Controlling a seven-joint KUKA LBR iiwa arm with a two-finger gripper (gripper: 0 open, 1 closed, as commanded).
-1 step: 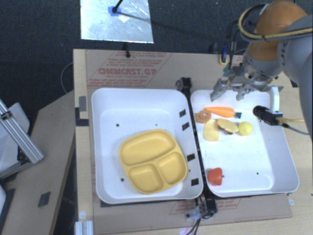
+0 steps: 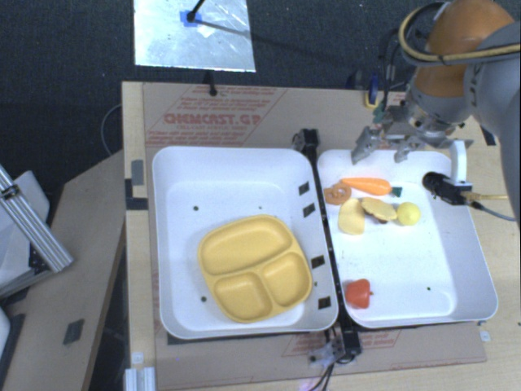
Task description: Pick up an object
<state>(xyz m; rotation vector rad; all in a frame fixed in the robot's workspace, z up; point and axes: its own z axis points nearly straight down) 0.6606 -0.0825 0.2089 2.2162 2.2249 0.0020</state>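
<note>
My gripper (image 2: 384, 148) hangs open over the back edge of the right bin (image 2: 456, 259), its two fingers spread wide with nothing between them. Just in front of it lies an orange carrot (image 2: 366, 186) with a green tip. A small brown ring-shaped piece (image 2: 336, 193) sits left of the carrot. Below them are a pale yellow slice (image 2: 351, 217), a brownish potato-like piece (image 2: 378, 209) and a small yellow lemon (image 2: 409, 213). A red pepper-like piece (image 2: 358, 292) rests near the bin's front left corner.
The left bin (image 2: 187, 177) holds a yellow three-compartment tray (image 2: 254, 266). A black divider strip (image 2: 321, 226) runs between the bins. A shiny square plate (image 2: 194, 21) lies beyond the bench at the back.
</note>
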